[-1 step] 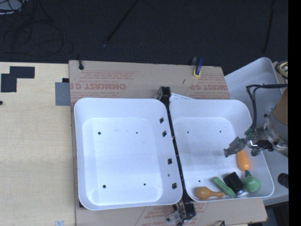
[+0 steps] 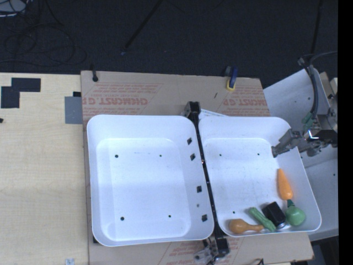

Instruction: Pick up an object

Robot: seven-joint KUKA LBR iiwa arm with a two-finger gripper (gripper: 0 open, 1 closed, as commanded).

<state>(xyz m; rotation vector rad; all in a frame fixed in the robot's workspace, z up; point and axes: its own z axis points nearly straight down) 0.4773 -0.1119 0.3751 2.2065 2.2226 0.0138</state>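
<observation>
Several small objects lie in the right bin's [image 2: 242, 127] near right corner: an orange carrot-shaped piece [image 2: 284, 184], a green ball [image 2: 296, 216], a black block [image 2: 274, 213], a green stick [image 2: 261, 218] and a yellow-orange gourd shape [image 2: 245, 226]. My gripper [image 2: 282, 144] hangs over the right bin's far right rim, above and behind the carrot piece and apart from every object. Nothing shows in its grasp.
The left bin [image 2: 105, 127] sits beside the right one, with a black clip strip [image 2: 198, 170] along their shared edge. Both rest on a cardboard sheet [image 2: 165, 93] on the wooden bench. A blue-yellow clamp [image 2: 232, 78] stands at the cardboard's back edge.
</observation>
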